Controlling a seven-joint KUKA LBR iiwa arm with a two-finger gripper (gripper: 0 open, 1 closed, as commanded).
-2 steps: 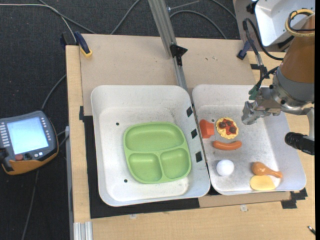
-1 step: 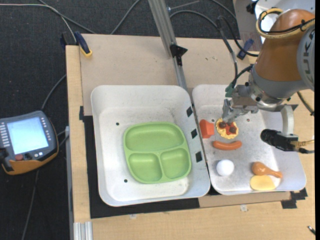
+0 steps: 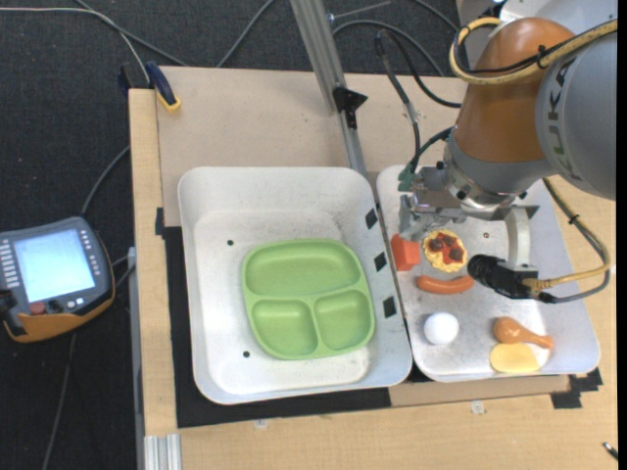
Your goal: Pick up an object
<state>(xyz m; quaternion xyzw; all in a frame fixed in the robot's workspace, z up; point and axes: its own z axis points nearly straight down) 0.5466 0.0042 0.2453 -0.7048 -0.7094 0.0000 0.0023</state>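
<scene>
I see the pincer [image 3: 443,225] low in the right bin [image 3: 578,346], just above the little pizza [image 3: 444,250]. I cannot tell if it is open or closed, because the arm [image 3: 519,96] hides it. Next to the pizza on its left is an orange block [image 3: 405,253]. Just below the pizza lies a hot dog [image 3: 444,284]. Farther below it sit a white ball [image 3: 441,328] and a chicken leg [image 3: 521,334]. Well left of the pizza, the green plate [image 3: 308,297] rests in the left bin [image 3: 211,262].

Tan bench [image 3: 255,116], dark carpet [image 3: 59,86]
</scene>
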